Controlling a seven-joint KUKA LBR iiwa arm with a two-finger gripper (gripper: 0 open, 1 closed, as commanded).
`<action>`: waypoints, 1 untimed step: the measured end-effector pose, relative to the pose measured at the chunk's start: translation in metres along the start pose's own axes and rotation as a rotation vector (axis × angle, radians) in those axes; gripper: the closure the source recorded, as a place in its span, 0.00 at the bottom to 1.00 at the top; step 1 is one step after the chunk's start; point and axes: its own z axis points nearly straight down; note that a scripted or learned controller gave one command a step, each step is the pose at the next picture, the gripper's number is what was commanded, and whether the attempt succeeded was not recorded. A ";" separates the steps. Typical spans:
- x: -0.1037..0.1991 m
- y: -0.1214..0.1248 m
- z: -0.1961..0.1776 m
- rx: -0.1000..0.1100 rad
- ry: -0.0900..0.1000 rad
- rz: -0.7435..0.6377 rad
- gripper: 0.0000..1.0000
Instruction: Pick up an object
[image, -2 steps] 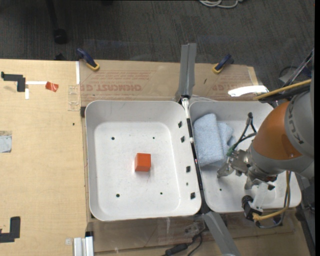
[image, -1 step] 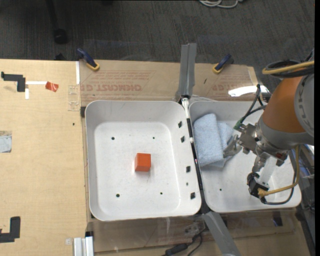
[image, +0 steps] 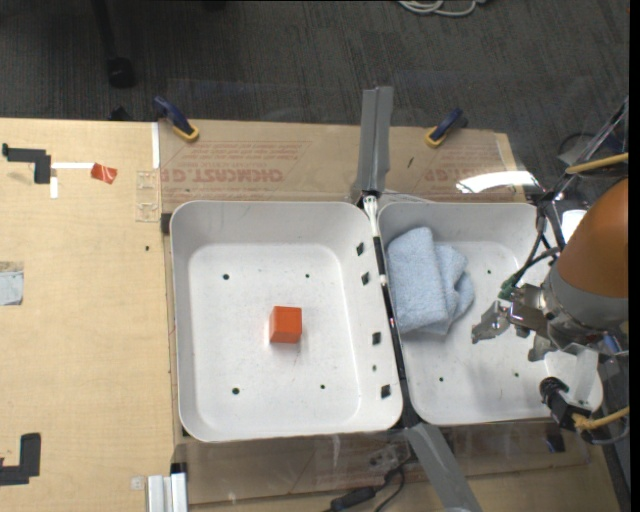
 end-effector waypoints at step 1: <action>0.014 -0.005 0.054 0.000 0.001 0.001 0.00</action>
